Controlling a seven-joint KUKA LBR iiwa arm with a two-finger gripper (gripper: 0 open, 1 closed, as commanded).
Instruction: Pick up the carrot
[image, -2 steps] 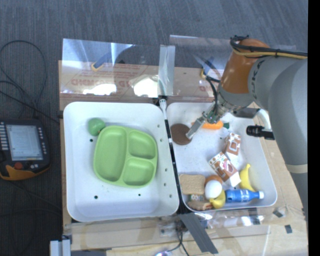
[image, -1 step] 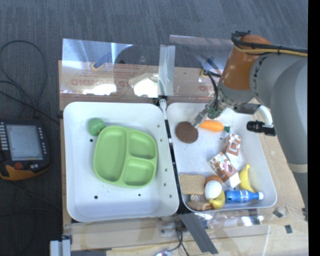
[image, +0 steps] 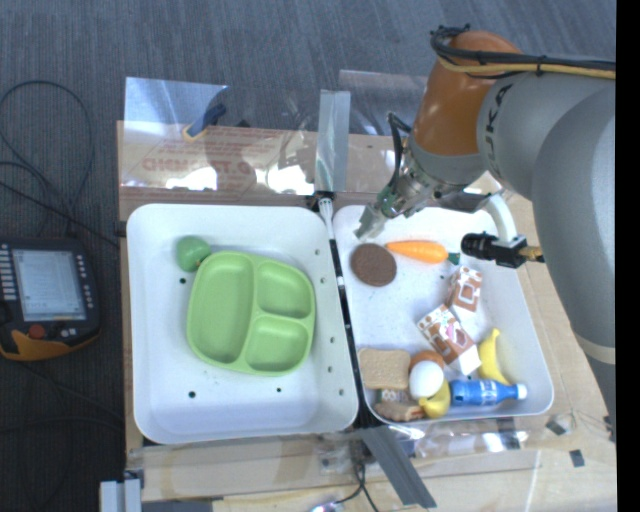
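camera view: two white bins side by side. gripper (image: 372, 222) sits over the far-left corner of the right bin (image: 520, 330), fingers small and blurred; cannot tell whether they are apart or together, nothing visibly between them. carrot (image: 417, 251) lies flat on the right bin floor near the far wall, just right of the gripper and apart from it. brown round cookie (image: 373, 264) lies just left of the carrot, below the gripper. near end of the same bin: two small patterned cartons (image: 456, 315), banana (image: 489, 356), blue bottle (image: 482, 392), white egg (image: 426, 379), bread slice (image: 384, 366). left bin (image: 160, 400) holds a green divided tray (image: 252, 312) with a green ball, possibly a lime (image: 193, 252), touching its far-left corner.
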